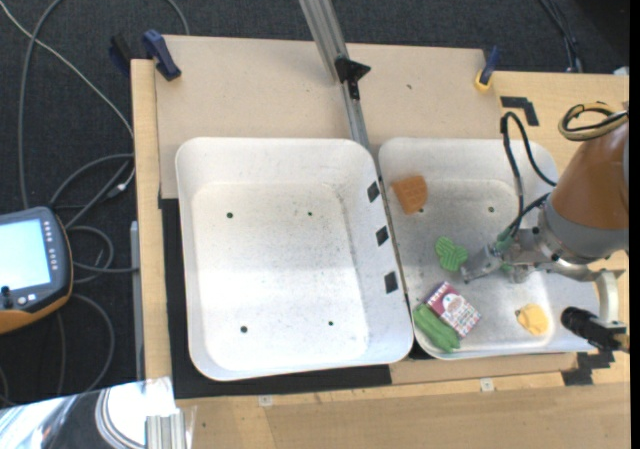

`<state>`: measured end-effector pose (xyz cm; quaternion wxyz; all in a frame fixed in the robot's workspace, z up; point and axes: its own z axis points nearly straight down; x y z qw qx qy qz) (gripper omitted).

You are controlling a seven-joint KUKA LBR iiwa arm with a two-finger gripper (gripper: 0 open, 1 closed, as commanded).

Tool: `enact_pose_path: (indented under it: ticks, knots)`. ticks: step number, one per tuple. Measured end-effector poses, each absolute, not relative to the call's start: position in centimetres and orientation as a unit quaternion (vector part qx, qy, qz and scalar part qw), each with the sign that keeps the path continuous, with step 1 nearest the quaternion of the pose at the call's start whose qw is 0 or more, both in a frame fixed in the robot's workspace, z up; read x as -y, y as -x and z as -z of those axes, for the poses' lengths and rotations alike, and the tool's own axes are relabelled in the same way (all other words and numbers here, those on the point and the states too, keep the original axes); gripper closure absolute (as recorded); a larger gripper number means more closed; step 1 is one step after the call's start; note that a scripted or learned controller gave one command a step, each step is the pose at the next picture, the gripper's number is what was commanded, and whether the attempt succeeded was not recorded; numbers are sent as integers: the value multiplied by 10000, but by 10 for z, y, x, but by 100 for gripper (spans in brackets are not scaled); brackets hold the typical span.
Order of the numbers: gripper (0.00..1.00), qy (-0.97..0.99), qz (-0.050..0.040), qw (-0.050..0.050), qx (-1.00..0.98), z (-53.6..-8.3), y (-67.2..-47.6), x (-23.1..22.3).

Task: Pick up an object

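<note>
The right bin [470, 157] holds several small objects. An orange block [410, 193] lies near its back left. A small green piece [451, 255] sits mid-bin. At the front left, a pink and white box [455, 308] rests beside a longer green item [436, 327]. A yellow lump [533, 318] lies at the front right. My gripper [493, 261] is low over the bin's right half, just right of the small green piece, and nothing shows between its tips. The grey arm with its orange band [595, 182] comes in from the right.
The left bin [270, 257] stands beside the right one, with black clips [381, 235] along the shared wall. A slanted metal pole [320, 12] rises from the back. Cables [515, 152] hang by the arm. A pendant [30, 262] lies at far left.
</note>
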<state>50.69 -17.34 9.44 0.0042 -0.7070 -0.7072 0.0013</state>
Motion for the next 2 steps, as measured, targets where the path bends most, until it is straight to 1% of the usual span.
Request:
enact_pose_path:
  ticks: [1,2]
  knots:
    - [100,7068,9,3,7074,-109,-509,174]
    - [100,7066,11,-23,7076,-152,-510,175]
